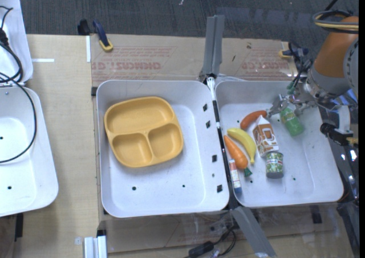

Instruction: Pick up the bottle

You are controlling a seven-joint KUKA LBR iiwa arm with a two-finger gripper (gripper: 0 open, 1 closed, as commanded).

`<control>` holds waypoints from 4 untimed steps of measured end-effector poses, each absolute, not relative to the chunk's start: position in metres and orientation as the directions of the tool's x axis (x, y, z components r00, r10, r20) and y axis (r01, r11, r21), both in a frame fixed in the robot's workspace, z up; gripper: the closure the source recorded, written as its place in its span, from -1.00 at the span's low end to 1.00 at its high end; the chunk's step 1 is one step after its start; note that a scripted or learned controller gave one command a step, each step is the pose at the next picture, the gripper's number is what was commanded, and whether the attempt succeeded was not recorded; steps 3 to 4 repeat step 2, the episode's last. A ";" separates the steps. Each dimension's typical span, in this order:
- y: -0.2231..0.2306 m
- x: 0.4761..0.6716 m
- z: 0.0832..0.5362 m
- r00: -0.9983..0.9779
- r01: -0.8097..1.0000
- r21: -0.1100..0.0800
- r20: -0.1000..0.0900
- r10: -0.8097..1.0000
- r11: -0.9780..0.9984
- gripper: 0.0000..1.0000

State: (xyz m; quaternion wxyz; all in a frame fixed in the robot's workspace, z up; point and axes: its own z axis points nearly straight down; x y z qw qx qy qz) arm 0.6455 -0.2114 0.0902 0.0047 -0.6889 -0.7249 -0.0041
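The bottle point(292, 122) is small and green, lying in the right bin point(311, 185) near its far right corner. My gripper point(289, 105) hangs directly over the bottle's far end, at or just above it. The grey arm with its orange band point(333, 52) comes in from the right edge. I cannot tell whether the gripper touches the bottle.
Left of the bottle lie a red pepper point(252, 118), a brown-and-white carton point(264, 138), a banana point(244, 143), a carrot point(235, 152), a can point(274, 164) and a marker point(234, 175). The left bin point(165, 197) holds a yellow divided plate point(144, 131).
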 end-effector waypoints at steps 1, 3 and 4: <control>-0.215 0.645 0.099 -0.053 0.999 -0.001 0.004 0.999 0.053 1.00; -0.166 0.654 0.209 0.163 0.987 -0.005 -0.001 0.987 -0.163 1.00; -0.166 0.654 0.209 0.163 0.987 -0.005 -0.001 0.987 -0.163 1.00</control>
